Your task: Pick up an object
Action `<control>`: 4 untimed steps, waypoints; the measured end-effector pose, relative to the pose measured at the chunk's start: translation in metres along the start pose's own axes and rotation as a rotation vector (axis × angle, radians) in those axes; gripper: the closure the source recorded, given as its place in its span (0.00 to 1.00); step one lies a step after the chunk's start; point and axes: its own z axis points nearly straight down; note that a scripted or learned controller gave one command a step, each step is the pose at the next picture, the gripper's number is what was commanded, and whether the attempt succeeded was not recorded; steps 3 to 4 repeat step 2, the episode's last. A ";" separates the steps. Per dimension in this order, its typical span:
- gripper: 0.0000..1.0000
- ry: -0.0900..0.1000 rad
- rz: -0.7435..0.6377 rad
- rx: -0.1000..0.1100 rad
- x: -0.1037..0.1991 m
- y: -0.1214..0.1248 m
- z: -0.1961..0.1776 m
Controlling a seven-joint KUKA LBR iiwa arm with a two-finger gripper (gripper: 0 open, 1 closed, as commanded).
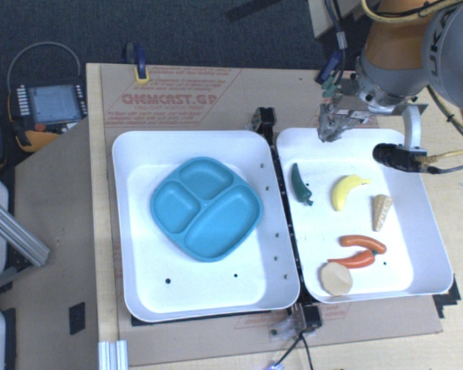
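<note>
Approach phase, nothing picked yet. Gripper [332, 129] hangs over the far-left corner of the right bin [432, 245], nothing between its tips; whether they're spread or closed I can't tell, they're too small and dark against the rim. Candidates all lie in that bin: green pepper [300, 184] closest, banana [346, 190] just beyond, then cone [380, 210], two sausages [359, 250] and round slice [336, 277]. Left bin [131, 230] holds the blue divided plate [207, 208]. Next move probably needs a shift toward the near side and a descent over the pepper. Upper arm is cropped by the frame.
</note>
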 end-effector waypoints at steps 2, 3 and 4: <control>1.00 0.000 -0.001 0.001 0.128 -0.009 0.005; 1.00 0.000 -0.001 0.001 0.128 -0.009 0.005; 1.00 0.000 -0.001 0.001 0.128 -0.009 0.005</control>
